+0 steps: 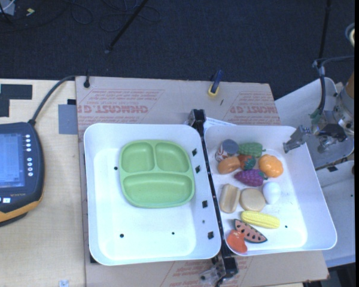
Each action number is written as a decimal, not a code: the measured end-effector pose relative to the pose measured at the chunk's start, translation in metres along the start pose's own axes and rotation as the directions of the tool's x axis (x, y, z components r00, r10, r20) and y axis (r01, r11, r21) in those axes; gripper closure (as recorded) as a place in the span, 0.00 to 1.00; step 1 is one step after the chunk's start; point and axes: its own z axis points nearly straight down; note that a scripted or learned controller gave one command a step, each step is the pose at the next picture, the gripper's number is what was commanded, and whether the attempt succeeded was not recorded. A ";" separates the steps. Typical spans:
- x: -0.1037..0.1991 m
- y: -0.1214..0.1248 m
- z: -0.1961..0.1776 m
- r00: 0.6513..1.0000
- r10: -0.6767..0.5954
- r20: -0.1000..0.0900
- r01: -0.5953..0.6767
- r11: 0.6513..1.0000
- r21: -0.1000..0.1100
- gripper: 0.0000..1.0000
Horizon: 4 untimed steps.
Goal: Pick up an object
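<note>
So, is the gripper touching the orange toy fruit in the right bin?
Apart. In the camera view the gripper sits over the right bin's upper right rim, and bare white bin floor shows between it and the orange fruit.

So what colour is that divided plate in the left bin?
Light green: the divided plate shows clearly in the overhead camera view, inside the white left bin.

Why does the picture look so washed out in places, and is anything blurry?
Camera view: the right bin and left bin glare bright white under even overhead light, with faint shadows; the gripper at the right looks soft and smeared; the toy food stays fairly crisp.
</note>
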 end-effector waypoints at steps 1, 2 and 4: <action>0.007 0.007 0.060 1.000 -0.005 -0.003 0.005 1.000 0.007 0.00; 0.016 0.007 0.120 1.000 -0.003 -0.004 0.003 1.000 0.008 0.00; 0.018 0.008 0.158 1.000 -0.001 0.000 0.001 1.000 0.001 1.00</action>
